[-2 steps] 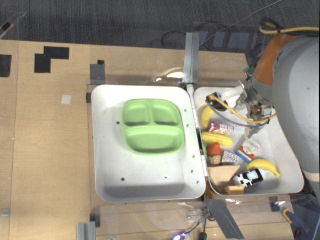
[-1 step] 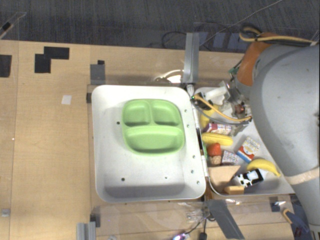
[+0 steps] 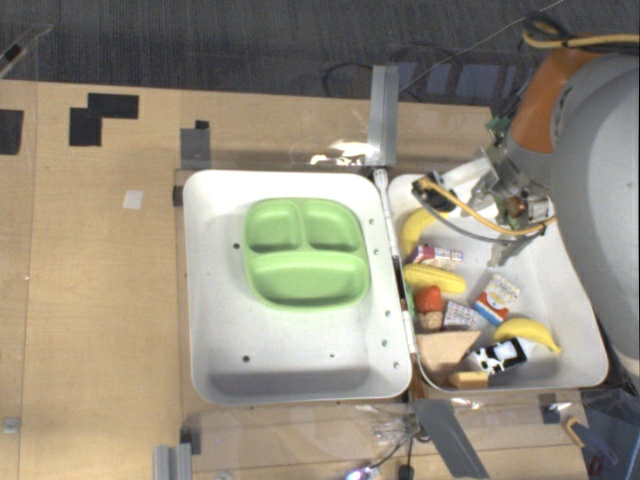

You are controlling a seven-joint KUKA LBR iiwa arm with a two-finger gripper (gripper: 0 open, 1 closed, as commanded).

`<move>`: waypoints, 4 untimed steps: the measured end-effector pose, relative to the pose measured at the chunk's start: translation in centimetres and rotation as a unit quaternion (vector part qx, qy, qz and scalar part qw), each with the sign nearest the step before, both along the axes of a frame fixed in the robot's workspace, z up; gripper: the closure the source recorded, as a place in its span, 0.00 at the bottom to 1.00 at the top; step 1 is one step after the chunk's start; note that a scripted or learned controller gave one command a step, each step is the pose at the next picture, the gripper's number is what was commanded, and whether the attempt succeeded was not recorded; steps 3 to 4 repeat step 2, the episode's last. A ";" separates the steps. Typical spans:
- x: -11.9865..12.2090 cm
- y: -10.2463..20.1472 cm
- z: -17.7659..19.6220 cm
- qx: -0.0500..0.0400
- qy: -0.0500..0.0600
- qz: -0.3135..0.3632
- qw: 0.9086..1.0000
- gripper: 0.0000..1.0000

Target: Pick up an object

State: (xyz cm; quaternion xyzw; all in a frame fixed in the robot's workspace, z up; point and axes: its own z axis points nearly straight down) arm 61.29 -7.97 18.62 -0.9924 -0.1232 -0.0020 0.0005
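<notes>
The jaws (image 3: 512, 226) hang over the upper part of the right bin (image 3: 585, 353), at the end of the grey arm (image 3: 600, 138) with its orange band (image 3: 545, 103); how wide they stand cannot be told, since cabling and the wrist body clutter that spot, and nothing is seen between them. A yellow cable (image 3: 470, 223) loops out from the wrist to the left. Below and left of the jaws lie the candidates for the pick: a banana (image 3: 413, 230) against the bin's left wall, a small printed packet (image 3: 440, 258) just beside it, a second yellow piece (image 3: 438, 280) under that, and a red fruit, likely a strawberry (image 3: 427, 299). Further down sit a small white packet (image 3: 500, 290), another banana (image 3: 528, 334), a black-and-white toy (image 3: 500, 354) and a tan wooden block (image 3: 445, 348) near the bottom edge. The left bin (image 3: 215, 298) holds a green divided plate (image 3: 304, 250), well apart from the arm. Both bins rest on the table (image 3: 90, 298). Judged step: approach, with no object yet taken. The next move would call for choosing one item, centring the jaws above it and descending straight; the white packet lies nearest, below the jaws, but looks flat and hard to grip. The lower banana stands clear of its neighbours and seems the easier target.
</notes>
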 end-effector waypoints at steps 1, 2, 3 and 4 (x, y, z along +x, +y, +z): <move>-0.3 -4.3 -5.1 0.000 0.001 0.028 1.000 0.00; 2.4 -2.0 -9.1 0.000 0.001 -0.016 1.000 0.00; 2.4 -2.0 -9.1 0.000 0.001 -0.016 1.000 0.00; 2.4 -2.0 -9.1 0.000 0.001 -0.016 1.000 0.00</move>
